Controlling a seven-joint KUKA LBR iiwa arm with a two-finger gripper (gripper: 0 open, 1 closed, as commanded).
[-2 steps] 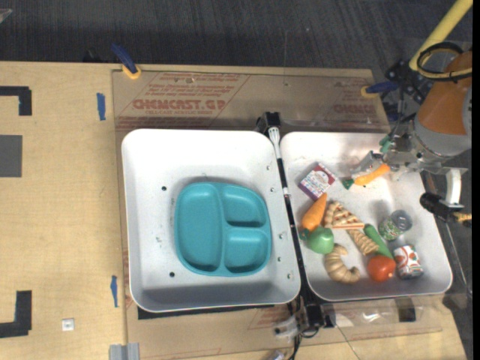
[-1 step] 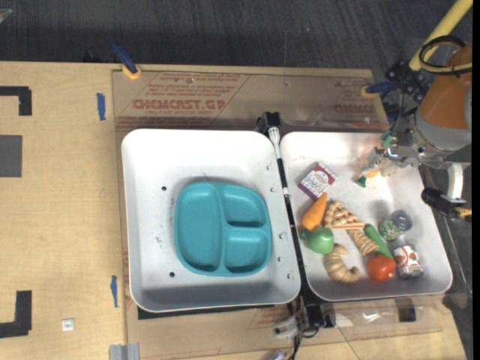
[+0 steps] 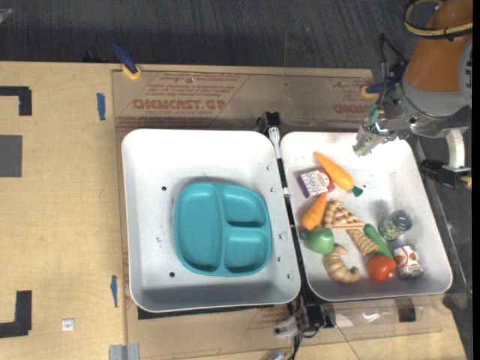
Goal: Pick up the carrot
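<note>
The surface [image 3: 60, 201] was a flat tan board with printed red lettering and bits of blue tape, stretching far to the left of the pincer. On it sat two shallow white bins with rounded corners and smooth plastic walls: the left bin [image 3: 142, 223] lay well to the pincer's lower left and held a glossy teal tray [image 3: 223, 227] split into compartments, while the right bin [image 3: 431, 223] lay directly below the pincer. The grey arm [image 3: 439, 58], with its orange band, came in from the upper right. The pincer [image 3: 367, 139], a small metallic piece, hung over the right bin's upper rim; whether it was wide or narrow could not be told, and nothing showed between its tips. The carrot [image 3: 334, 170], a smooth tapered orange shape with a green end, lay just below and slightly left of the pincer, apart from it. Touching the carrot's left end was a small purple packet [image 3: 313, 181]. Farther below sat a second orange tapered piece [image 3: 315, 212], a round green item [image 3: 322, 239], a bumpy tan pastry [image 3: 342, 265], a red tomato [image 3: 381, 268] and a small can [image 3: 407, 259].
</note>
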